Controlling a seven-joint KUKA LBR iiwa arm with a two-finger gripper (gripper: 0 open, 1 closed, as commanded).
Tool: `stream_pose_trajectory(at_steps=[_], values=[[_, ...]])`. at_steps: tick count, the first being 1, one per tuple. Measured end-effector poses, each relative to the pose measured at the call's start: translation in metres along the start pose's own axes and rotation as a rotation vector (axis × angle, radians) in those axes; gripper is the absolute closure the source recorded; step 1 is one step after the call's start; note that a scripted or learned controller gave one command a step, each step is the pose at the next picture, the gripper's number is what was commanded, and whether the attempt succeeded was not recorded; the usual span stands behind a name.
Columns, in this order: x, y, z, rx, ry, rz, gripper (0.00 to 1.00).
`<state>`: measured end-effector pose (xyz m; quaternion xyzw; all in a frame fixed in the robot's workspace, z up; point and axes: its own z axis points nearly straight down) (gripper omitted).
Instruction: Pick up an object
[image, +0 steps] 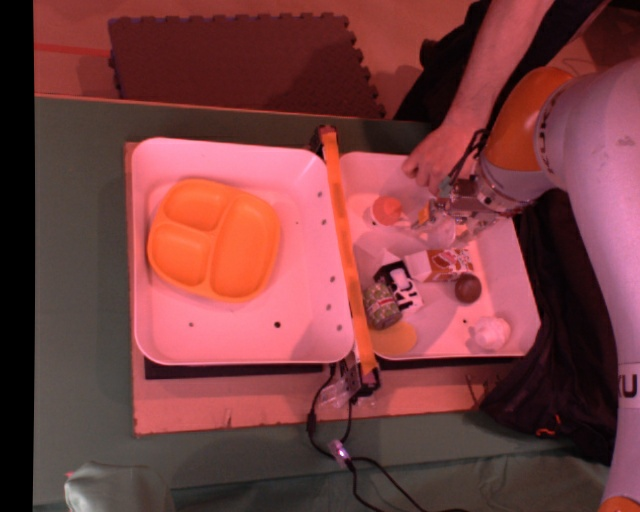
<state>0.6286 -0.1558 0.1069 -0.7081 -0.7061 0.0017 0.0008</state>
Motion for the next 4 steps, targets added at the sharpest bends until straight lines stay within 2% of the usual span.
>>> stream_pose_trajectory(at_steps=[1, 2, 3, 4], values=[[-0.003, 0.006, 0.007, -0.016, -0.003, 0.0, 0.0], [-0.005, 0.01, -0.009, -0.037, -0.011, 0.003, 1.0], [-0.001, 0.021, -0.067, -0.014, -0.002, -0.001, 1.0], [0.001, 0.031, -0.13, -0.016, -0.002, -0.001, 1.0]])
